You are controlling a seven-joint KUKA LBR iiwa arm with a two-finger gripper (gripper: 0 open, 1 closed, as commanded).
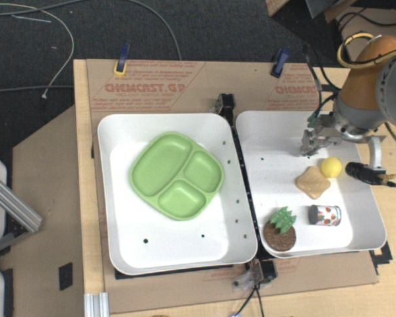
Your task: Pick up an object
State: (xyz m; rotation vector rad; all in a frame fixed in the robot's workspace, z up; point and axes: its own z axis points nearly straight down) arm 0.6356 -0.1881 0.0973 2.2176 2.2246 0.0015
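Four small objects lie in the right bin [264, 137], all in its near half. A yellow ball [330, 168] sits toward the bin's right edge, touching a tan, rounded lump that looks like a bread roll [313, 182]. Nearer the front edge lies a small can [325, 215] on its side, white with red spots, and at the front left corner stands a toy potted plant [280, 230], green leaves over a brown pot.

The gripper [310, 144] hangs over the bin's far half, just beyond the ball and roll, with nothing visibly between its fingers; they are small and dark against the wrist, and how far apart they stand cannot be told. The arm [363, 84], orange band uppermost, is cut off by the view's right edge.

The left bin [112, 177] carries a green three-compartment plate [177, 175] near its middle, turned at an angle to the bin's edges.

Both bins rest on a cardboard sheet [86, 124] printed with red lettering, only partly readable, and clamped at its far edge by two blue clips [123, 57]. Around it is dark carpet [39, 58] with loose grey cables [66, 32]; an aluminium rail [10, 200] enters at the left.
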